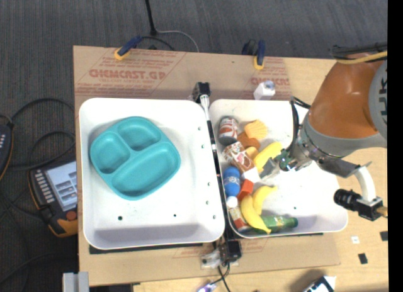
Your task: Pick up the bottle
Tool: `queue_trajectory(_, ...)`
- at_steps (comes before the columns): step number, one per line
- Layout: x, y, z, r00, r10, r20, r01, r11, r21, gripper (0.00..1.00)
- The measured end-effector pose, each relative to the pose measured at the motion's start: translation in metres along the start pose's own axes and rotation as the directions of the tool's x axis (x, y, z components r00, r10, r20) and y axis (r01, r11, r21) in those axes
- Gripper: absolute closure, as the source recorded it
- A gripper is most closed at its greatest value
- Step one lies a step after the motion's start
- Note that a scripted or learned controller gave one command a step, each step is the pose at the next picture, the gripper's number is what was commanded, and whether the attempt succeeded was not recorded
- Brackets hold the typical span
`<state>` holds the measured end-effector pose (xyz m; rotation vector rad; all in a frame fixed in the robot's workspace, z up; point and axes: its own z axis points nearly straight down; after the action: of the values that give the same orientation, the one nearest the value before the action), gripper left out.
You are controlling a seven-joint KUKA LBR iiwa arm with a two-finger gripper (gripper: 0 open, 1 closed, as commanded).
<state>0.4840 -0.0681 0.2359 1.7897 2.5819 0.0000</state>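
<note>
1. Bottle (281, 223), green: lying on its side at the near edge of the right bin (327, 206), beside a banana (250, 209).
2. Gripper (272, 166): hovering over a second banana (267, 153); whether its fingers are spread or pressed together cannot be told.
3. Teal plate (134, 157): sitting in the left bin (101, 218).
</note>
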Motion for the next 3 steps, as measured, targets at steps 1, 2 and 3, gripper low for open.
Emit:
queue_trajectory(1, 0.0, 0.0, -0.009, 1.0, 0.001, 0.001, -0.001, 1.0, 0.0, 1.0)
queue_trajectory(2, 0.058, 0.023, 0.026, 0.964, -0.266, 0.0, 0.266, 0.964, 0.001, 1.0)
queue_trajectory(3, 0.11, 0.04, 0.052, 0.873, -0.487, -0.002, 0.487, 0.873, 0.001, 1.0)
